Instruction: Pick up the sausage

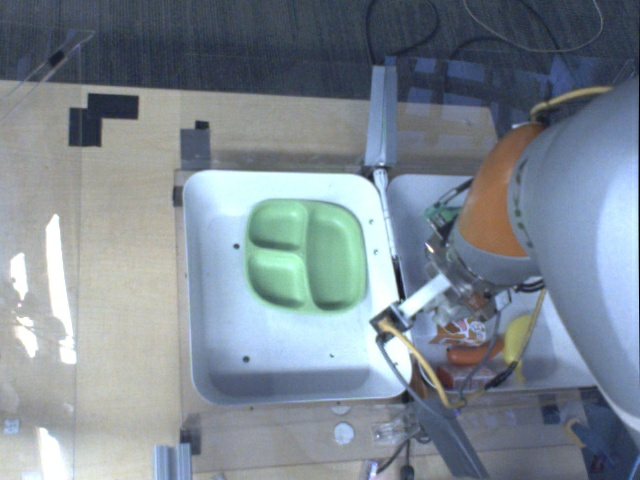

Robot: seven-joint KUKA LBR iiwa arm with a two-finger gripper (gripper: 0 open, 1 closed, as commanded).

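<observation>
A reddish-orange sausage [469, 353] lies near the front edge of the right bin [412, 203], partly covered by the arm. My gripper [462, 313] hangs low over that bin, just behind and above the sausage, under the grey wrist and orange band [492, 213]. The wrist body hides most of the gripper. Nothing can be seen held in it.
A yellow item [515, 336] lies right of the sausage, and a red-and-white item [458, 326] sits just behind it. The left bin [205, 288] holds a green divided plate [305, 253]. A metal divider [380, 118] runs between the bins. Cables [400, 353] loop at the bin's front.
</observation>
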